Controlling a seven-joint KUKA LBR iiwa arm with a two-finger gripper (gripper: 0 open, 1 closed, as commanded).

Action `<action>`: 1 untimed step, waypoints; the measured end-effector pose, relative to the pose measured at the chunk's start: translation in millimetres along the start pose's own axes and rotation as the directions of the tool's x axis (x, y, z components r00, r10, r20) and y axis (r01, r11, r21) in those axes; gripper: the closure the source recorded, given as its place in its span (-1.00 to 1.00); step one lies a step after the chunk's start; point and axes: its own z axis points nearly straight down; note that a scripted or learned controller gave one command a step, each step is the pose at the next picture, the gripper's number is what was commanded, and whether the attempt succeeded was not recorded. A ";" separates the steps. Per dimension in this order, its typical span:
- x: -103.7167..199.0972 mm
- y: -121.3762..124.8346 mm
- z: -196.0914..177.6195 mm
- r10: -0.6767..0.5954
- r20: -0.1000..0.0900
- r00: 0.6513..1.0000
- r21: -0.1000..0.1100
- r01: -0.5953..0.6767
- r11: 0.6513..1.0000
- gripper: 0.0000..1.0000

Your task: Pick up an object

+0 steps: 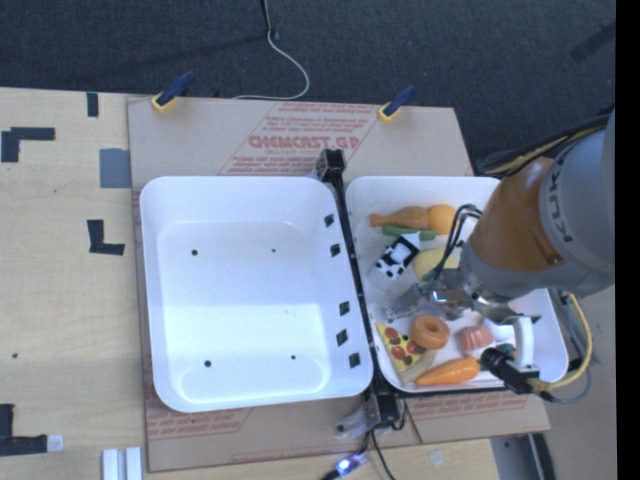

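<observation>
Jaws are what we are looking for first, and we are finding them low inside the right bin (360,193), under the grey arm (590,208) with its orange band (515,223); the metal tips of the gripper (425,298) are reaching toward the bin's middle, but we cannot tell whether they are spread or pressed together, and we are not seeing anything between them.

As we are judging it, the task is sitting at an early stage: the arm is down among the toys, yet nothing is lifted. Every object is lying on the bin floor. The doughnut (431,331) is lying just beside the metal tips, toward the bin's near edge. The pizza slice (398,348) is lying at the near left corner, the carrot (449,372) along the near edge, and a pink piece (474,338) beside the doughnut. A yellow and orange toy (412,218) is lying toward the far edge, with a black and white checked block (396,256) and a pale yellow piece (430,262) nearer the middle. What is left is closing on one item and raising it.

The left bin (150,208) is sitting alongside on a cardboard sheet (200,138) over the bench (60,298). We are reading red printing on the cardboard near its far edge, something like "CHEMCAST GP", upside down; the smaller lines are too blurred.
</observation>
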 end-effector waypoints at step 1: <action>0.7 -0.4 -9.4 -0.001 -0.001 1.000 0.002 0.001 1.000 1.00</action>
